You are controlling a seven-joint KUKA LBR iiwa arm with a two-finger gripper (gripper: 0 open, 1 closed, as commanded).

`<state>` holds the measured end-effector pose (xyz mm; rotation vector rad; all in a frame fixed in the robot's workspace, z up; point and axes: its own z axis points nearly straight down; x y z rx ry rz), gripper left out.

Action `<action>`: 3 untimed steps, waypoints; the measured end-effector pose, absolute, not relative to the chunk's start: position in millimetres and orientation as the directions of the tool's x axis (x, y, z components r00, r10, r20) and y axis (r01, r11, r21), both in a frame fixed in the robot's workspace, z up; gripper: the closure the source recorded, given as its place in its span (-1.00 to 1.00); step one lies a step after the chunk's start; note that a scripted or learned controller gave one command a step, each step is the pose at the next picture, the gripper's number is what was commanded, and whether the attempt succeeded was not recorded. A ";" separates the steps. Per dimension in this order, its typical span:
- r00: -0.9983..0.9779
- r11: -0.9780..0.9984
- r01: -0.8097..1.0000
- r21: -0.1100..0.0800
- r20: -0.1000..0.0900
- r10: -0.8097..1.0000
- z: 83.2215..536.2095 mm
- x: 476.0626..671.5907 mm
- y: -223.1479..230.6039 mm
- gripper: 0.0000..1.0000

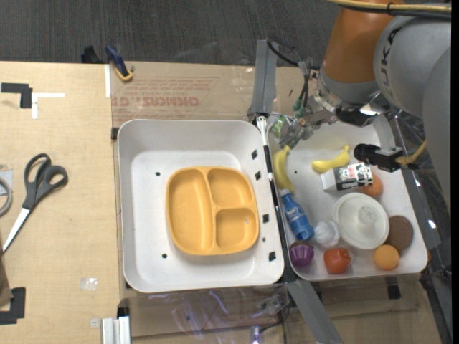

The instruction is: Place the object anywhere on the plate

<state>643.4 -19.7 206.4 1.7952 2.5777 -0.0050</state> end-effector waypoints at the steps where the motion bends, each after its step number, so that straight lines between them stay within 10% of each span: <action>1: -0.557 0.557 0.830 -0.002 0.000 0.830 191.1 580.1 47.2 1.00; 3: -0.798 0.798 0.603 0.000 -0.001 0.603 196.6 552.8 151.4 1.00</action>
